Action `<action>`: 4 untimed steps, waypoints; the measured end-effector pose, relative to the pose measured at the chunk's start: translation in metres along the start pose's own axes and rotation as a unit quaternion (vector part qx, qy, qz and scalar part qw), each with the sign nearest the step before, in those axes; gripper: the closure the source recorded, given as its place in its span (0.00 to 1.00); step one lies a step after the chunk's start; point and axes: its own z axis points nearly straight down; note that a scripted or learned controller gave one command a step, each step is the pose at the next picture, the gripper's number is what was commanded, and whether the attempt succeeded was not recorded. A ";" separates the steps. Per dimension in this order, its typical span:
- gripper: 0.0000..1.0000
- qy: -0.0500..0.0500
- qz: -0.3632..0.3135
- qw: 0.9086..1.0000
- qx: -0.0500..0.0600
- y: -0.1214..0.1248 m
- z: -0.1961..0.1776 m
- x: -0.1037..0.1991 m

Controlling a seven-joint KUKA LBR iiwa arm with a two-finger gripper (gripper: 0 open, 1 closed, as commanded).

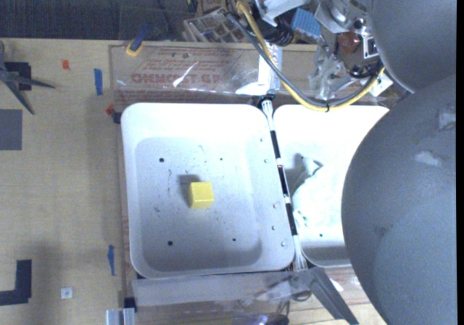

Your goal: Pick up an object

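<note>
A small yellow cube (201,194) lies near the middle of the left bin (134,144). My gripper (325,83) hangs at the back, over the far rim of the right bin (328,126), well away from the cube. Nothing shows in its grasp. A pale whitish object (310,187) lies in the right bin close to the divider, partly hidden by the arm.
The thick grey arm (406,200) covers most of the right bin. A yellow cable (290,88) loops from the wrist across the bins' back edge. A clear plastic sheet (188,70) lies behind the left bin. Wooden bench stretches to the left.
</note>
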 end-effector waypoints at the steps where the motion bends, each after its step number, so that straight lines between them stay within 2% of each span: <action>1: 1.00 -0.002 0.023 1.000 0.001 -0.022 0.115 -0.015; 2: 1.00 -0.001 -0.065 0.998 0.000 0.052 0.001 -0.059; 3: 1.00 -0.003 -0.066 0.998 0.001 0.050 -0.009 -0.058; 4: 1.00 -0.002 0.003 1.000 0.002 0.095 0.117 -0.116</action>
